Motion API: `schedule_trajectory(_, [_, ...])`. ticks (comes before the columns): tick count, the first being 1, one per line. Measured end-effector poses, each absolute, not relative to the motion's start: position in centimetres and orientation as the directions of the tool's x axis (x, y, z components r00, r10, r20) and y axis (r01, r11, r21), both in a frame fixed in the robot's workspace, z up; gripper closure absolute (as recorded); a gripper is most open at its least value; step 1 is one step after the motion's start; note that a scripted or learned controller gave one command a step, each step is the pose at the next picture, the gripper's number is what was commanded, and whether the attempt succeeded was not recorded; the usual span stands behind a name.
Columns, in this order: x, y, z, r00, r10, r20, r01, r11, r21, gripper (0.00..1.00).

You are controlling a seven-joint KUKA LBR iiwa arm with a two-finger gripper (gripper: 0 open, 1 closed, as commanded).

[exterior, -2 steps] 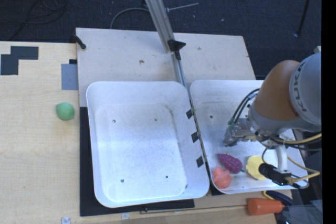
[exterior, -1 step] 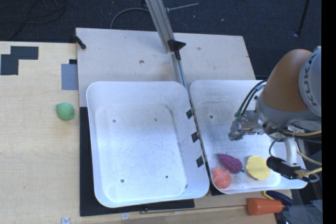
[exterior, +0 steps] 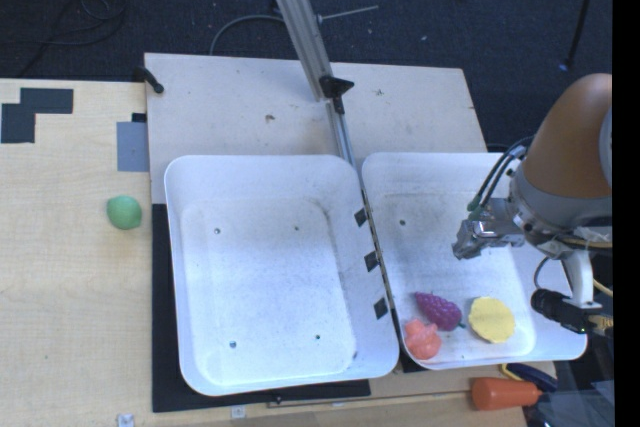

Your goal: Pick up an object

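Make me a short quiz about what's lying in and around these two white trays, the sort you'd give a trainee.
1. True or false: the round green ball lies inside the left shallow white bin.
2. Which thing lies between the other two along the near edge of the right shallow white bin? A) the flat round yellow object B) the bumpy purple grape-like bunch C) the small orange-pink lump
3. Fill in: the metal two-finger gripper is seen over the ____ bin.

Key:
1. False; it rests on the pale wooden bench top, left of both bins.
2. B.
3. Right.
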State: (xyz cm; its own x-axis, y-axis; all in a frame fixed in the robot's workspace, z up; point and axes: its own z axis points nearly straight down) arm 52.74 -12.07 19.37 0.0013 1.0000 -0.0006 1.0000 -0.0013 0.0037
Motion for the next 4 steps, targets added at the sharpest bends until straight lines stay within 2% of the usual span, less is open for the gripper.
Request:
schedule_trajectory(1, [52.5, -11.9, 25.6, 0.000, 1.000, -0.001, 1.000, 0.000, 0.005, 1.00])
schedule_trajectory(2, [52.6, -12.0, 27.7, 0.001, 1.000, 0.000, 1.000, -0.001, 0.001, 1.00])
schedule_trajectory(4, [53.8, -2.6, 27.2, -0.003, 1.000, 0.000, 1.000, 0.003, 0.000, 1.00])
